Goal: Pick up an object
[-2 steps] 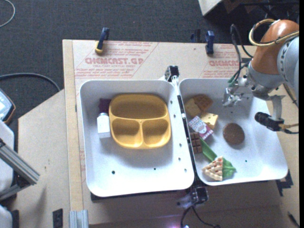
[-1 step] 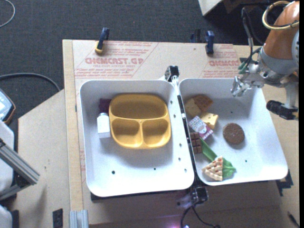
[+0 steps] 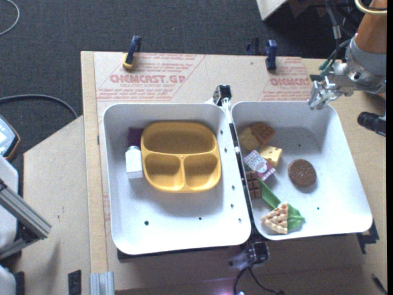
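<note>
Camera view looks down on a tabletop of printed board carrying two shallow white bins side by side. At the upper right, the gripper hangs over the far rim of the right bin, near its far right corner; nothing sits between its fingers, though whether they are spread or closed cannot be told at this size. The arm behind it is cut off by the frame's top and right edges.

The right bin's contents crowd its left half: a waffle piece, a pale biscuit, a cheese wedge, a small printed packet, a chocolate bar (partly tucked under the packet), a green leaf and a pizza slice at the near edge. A round brown cookie lies apart, toward the middle. The bin's right half and far strip are open floor, directly below the gripper.

In the left bin, a yellow divided tray takes the centre, with a small white bottle touching its left side and a dark purple thing, mostly hidden behind the tray's corner, hard to identify. Blue clamps grip the tabletop's far edge.
</note>
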